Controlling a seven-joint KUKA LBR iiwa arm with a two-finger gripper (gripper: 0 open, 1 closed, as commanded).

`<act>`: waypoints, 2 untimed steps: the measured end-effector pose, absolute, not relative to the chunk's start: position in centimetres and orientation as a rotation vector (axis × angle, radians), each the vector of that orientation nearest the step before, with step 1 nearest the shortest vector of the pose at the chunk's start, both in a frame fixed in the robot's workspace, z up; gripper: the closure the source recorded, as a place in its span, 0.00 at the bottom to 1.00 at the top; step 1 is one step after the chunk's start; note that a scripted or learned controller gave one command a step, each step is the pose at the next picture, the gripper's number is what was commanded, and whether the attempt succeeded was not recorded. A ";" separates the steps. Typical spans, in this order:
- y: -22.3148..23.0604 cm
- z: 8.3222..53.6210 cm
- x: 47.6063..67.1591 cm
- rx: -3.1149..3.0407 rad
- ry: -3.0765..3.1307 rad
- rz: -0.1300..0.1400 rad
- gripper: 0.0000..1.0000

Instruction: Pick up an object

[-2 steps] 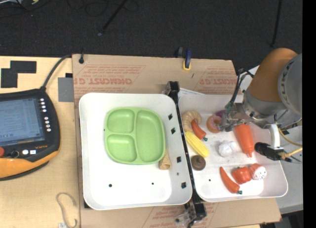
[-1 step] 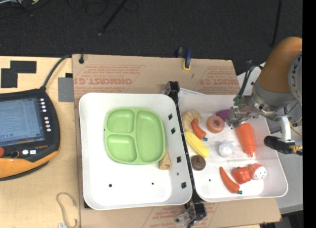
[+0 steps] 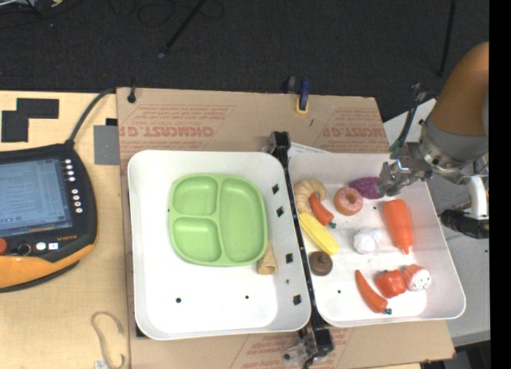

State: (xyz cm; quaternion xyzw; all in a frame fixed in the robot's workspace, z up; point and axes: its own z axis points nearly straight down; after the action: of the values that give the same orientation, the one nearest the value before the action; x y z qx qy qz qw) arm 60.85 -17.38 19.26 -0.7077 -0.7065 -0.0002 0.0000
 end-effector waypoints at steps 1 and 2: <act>-17.6 22.9 60.8 -2.224 -2.220 -0.001 1.00; -11.5 22.4 60.3 -2.216 -2.221 0.002 1.00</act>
State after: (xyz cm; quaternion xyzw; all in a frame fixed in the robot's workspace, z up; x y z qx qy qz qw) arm 60.30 -11.49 22.37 -0.7063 -0.7079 0.0005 0.0020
